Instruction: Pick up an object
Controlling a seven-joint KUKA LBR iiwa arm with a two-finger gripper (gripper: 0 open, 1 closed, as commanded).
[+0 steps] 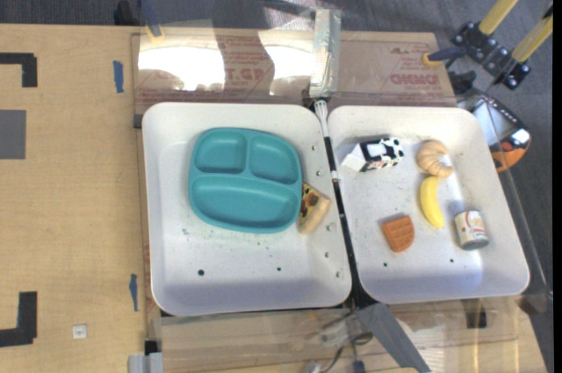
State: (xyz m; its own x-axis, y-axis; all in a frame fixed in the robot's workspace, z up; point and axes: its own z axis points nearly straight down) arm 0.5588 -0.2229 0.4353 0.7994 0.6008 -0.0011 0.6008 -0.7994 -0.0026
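From the camera above, we count two shallow white bins side by side: a left bin [167, 275] and a right bin [439, 279]. In the left bin we see one teal plastic plate with three parts [244, 179] and one small tan and dark snack piece [312, 206] touching the plate's right edge. In the right bin we count five things to pick from: one black and white toy cow [381, 154], one round tan bun [433, 158], one yellow banana [430, 202], one orange waffle-like piece [399, 233] and one small can on its side [471, 229]. The banana sits just below the bun, near the can. The right bin's lower part has bare white floor. We cannot tell about the claw.
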